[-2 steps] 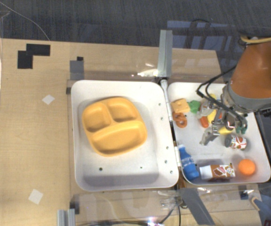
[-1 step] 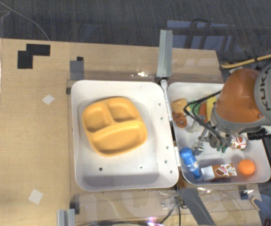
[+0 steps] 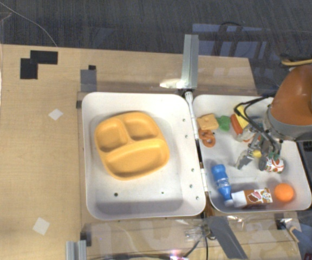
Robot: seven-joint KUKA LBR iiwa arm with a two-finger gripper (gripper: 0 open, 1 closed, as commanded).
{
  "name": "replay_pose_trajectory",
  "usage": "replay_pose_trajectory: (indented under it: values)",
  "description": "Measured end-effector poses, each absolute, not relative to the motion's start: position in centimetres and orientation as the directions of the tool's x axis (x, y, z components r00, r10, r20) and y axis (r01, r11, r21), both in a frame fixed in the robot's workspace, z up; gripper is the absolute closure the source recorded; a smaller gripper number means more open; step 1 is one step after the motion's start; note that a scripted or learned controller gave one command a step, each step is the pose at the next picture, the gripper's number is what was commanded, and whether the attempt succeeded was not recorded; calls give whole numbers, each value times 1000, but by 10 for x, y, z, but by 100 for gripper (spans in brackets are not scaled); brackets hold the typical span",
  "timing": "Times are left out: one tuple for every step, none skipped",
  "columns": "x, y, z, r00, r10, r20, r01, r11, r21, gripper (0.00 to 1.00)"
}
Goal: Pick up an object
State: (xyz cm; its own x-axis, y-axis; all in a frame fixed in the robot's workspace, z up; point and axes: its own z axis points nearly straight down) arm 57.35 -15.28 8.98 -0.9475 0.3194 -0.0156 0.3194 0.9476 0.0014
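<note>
Camera view: wooden tabletop (image 3: pixel 37 161) bearing two shallow white bins side by side. Left bin (image 3: pixel 140 205) carrying a yellow divided plate (image 3: pixel 131 144), well apart from everything else. Right bin (image 3: pixel 302 199) crowded with small things under the grey arm with its orange band (image 3: pixel 299 99), reaching in from the right. Along the near wall, a brown-and-white carton (image 3: pixel 256 197) lying flat, touching a blue bottle (image 3: pixel 221 180) at its left and just beside an orange ball (image 3: pixel 284 193) at its right. Toward the far left corner, a tan block (image 3: pixel 207 123), a green piece (image 3: pixel 222 123) and an orange ring (image 3: pixel 208 140). Claw (image 3: pixel 256 157) low over the bin's middle, fingers spread and released, grasping nothing. Just right of the claw, a small red-and-white object (image 3: pixel 275 165), partly hidden by the wrist.
</note>
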Motion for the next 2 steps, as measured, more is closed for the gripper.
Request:
replay_pose_trajectory:
  values:
    - [619, -137, 120, -986, 166, -12, 166, 986, 0, 0]
    - [655, -112, 93, -850, 526, -12, 526, 851, 5, 0]
